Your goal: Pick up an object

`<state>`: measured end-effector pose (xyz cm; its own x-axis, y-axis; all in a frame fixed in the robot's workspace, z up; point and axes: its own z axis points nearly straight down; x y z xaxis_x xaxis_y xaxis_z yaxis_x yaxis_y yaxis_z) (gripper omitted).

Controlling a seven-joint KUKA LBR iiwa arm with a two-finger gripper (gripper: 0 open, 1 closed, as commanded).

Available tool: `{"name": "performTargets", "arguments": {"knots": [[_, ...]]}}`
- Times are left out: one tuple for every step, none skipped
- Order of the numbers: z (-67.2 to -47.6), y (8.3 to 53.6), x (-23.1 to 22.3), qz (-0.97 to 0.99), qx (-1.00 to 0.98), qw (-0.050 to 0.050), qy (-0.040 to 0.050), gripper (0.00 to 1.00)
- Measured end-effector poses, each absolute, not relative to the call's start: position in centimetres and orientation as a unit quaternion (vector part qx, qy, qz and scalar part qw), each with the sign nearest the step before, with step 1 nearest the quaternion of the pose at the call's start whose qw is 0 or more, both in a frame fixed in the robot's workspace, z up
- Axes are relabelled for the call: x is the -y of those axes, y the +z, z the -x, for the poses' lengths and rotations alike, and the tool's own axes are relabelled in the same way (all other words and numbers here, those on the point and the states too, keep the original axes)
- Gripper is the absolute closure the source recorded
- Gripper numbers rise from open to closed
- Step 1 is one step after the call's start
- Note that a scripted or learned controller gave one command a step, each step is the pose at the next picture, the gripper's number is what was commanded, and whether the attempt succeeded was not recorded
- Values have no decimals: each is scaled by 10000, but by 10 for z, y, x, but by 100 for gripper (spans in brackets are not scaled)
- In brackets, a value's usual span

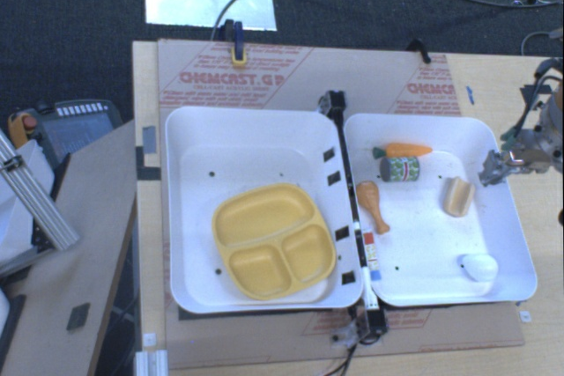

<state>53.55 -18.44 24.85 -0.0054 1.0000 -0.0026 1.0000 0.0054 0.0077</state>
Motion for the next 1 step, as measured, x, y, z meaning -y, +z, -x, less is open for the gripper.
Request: {"name": "performTargets", "arguments": {"knots": [[-537, 293, 185, -7052, -7090, 33, 16, 100]]}}
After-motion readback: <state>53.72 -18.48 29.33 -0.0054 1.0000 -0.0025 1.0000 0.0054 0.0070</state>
